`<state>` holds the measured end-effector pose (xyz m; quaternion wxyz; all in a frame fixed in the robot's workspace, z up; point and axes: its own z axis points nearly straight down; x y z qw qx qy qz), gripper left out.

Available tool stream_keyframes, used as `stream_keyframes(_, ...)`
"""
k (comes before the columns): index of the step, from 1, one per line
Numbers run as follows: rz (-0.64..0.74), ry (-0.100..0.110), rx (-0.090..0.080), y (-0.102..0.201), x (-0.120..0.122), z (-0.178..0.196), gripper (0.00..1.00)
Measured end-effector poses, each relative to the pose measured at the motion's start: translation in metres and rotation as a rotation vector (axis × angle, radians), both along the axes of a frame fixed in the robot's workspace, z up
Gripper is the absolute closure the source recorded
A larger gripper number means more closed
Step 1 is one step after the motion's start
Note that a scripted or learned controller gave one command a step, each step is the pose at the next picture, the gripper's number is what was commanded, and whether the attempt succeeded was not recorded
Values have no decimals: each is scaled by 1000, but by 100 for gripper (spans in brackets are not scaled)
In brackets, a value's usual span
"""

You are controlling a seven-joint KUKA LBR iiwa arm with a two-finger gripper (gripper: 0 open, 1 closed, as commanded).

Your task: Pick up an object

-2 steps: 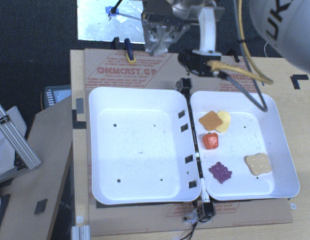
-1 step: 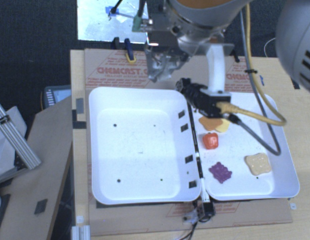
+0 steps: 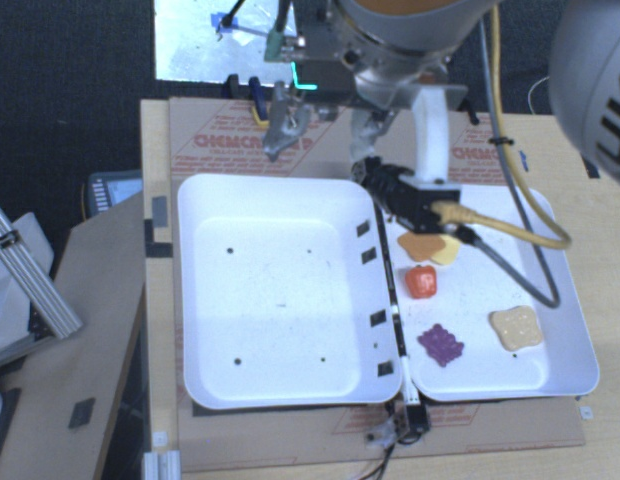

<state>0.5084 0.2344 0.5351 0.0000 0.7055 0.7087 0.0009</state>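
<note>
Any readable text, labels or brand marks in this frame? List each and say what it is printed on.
"CHEMCR...": red print, partly legible, on the cardboard sheet behind the left bin.
More red print on the cardboard behind the right bin: cut off by the arm, unreadable.
Red print on the cardboard's front edge: too blurred.

Both white bins look like smooth plastic with a slight gloss — the brown sheet beneath looks like matt printed cardboard.

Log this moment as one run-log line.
arm: over right bin's far end | claw: beyond bins, nothing seen held | right bin: tomato, grapes, toast, orange-yellow piece | pick: not yet
</note>
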Motion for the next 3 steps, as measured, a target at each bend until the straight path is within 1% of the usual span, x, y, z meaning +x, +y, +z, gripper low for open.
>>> stream_keyframes(1, 3, -2, 2, 0, 0, 12, 100)
stream_keyframes(2, 3, -1, 2, 0, 0, 11, 0)
stream_keyframes(3, 6, -4, 4, 1, 0, 23, 100)
